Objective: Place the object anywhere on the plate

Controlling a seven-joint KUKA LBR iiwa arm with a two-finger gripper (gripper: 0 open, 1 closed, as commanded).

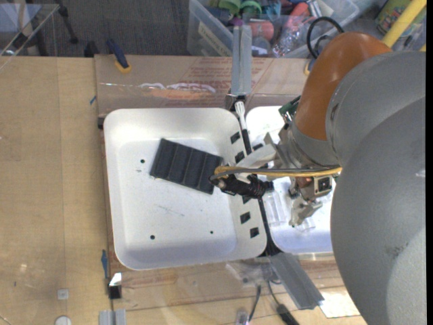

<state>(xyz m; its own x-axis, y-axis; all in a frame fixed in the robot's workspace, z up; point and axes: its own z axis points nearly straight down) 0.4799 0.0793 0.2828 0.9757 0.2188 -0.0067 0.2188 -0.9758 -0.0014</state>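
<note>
The plate (184, 165) is a dark grey ridged slab lying flat in the left bin (135, 242), up against its right wall. My gripper (302, 207) hangs over the right bin (298, 244), just right of the divider between the bins and clear of the plate. Directly under it lies a pale, glassy shape (277, 210) on the bin floor, too faint to identify. The arm's orange band (331, 80) and grey body hide most of the right bin.
A black cable bundle with a brass-coloured tube (247, 178) sticks out leftward from the wrist over the divider, ending near the plate's right edge. A clear crate of colourful toys (270, 9) stands behind the bins. A metal rail (241, 59) runs along the divider.
</note>
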